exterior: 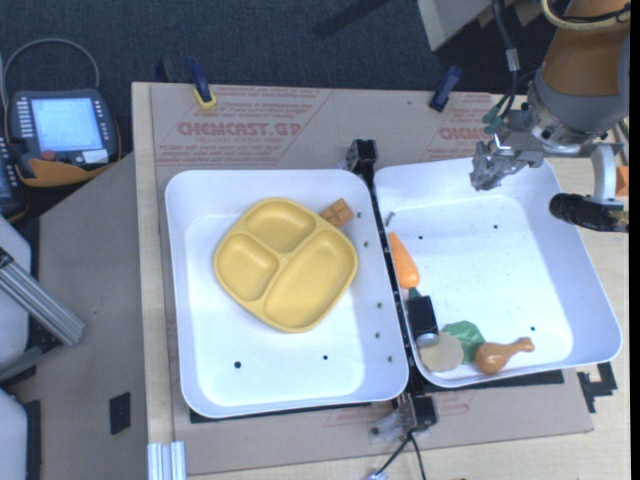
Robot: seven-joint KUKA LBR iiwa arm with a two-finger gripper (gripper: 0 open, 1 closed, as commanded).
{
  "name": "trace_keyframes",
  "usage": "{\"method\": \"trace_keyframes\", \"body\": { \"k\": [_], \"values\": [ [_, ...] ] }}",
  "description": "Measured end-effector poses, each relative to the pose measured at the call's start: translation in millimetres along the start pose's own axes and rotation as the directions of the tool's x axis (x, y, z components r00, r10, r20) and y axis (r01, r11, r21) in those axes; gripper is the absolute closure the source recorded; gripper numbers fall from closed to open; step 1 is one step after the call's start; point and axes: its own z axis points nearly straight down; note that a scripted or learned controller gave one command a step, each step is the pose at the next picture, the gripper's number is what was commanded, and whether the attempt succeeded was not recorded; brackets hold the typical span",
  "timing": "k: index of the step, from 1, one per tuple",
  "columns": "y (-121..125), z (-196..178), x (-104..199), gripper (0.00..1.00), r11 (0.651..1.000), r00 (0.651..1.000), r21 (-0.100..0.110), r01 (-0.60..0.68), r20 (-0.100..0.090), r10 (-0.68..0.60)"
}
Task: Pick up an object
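My gripper (487,173) hangs over the far rim of the right bin (520,258), with nothing visible between its fingers. In that bin an orange carrot (402,260) lies along the left wall. Below it sits a black block (421,316), then a beige round piece (440,352), a green piece (466,334) and a brown drumstick (503,352) near the front edge. All of these lie well away from the gripper, toward the front left.
The left bin (200,338) holds a yellow divided plate (287,264) with a small brown block (337,212) at its far right edge. A teach pendant (62,133) sits off the bench at the left. Clamps (203,86) mark the back edge.
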Motion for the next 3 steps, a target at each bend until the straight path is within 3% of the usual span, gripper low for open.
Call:
{"method": "trace_keyframes", "body": {
  "k": [3],
  "values": [
    [-45, 1, 157, 1.00, 1.000, 1.000, 0.002, 0.000, 0.000, 0.000]
  ]
}}
